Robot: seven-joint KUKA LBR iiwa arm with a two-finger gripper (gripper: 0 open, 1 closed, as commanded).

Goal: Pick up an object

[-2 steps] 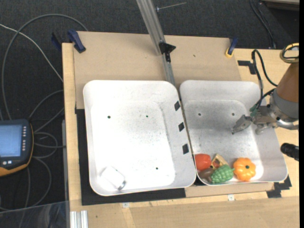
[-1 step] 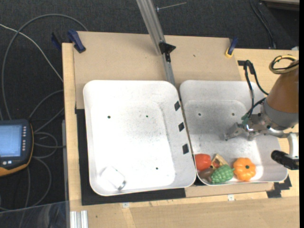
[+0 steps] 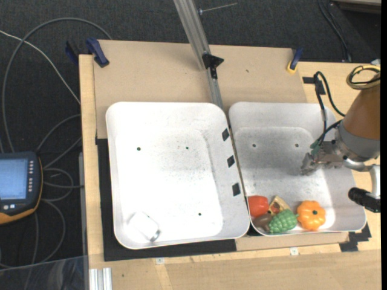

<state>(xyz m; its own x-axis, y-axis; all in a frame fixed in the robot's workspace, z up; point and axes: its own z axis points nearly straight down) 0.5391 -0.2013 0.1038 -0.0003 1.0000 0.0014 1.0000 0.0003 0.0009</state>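
Over the right bin (image 3: 266,122), gripper (image 3: 315,161), state indeterminable, hangs well apart from clustered toys (image 3: 284,213); descending here risks grasping nothing, judging by position.

toy foods (image 3: 284,214) clustered at bin's near edge
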